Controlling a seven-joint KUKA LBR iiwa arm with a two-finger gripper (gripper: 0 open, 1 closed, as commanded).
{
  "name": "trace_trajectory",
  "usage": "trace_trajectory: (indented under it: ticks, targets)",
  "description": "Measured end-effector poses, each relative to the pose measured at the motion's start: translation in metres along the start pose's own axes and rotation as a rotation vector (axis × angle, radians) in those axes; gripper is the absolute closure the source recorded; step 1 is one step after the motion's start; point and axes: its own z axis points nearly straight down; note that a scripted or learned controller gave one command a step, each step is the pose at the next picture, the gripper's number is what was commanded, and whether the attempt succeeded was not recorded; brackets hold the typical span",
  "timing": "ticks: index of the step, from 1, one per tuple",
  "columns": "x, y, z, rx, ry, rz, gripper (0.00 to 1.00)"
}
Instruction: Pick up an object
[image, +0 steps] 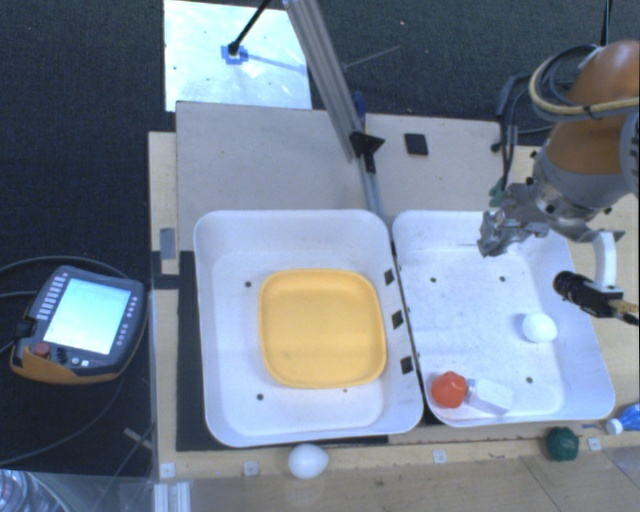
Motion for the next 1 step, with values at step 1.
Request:
trace_trajectory:
  ticks: [1]
  targets:
    - [0.0603,-0.0041,0.0114,0.005,0.001,-0.005,1.00]
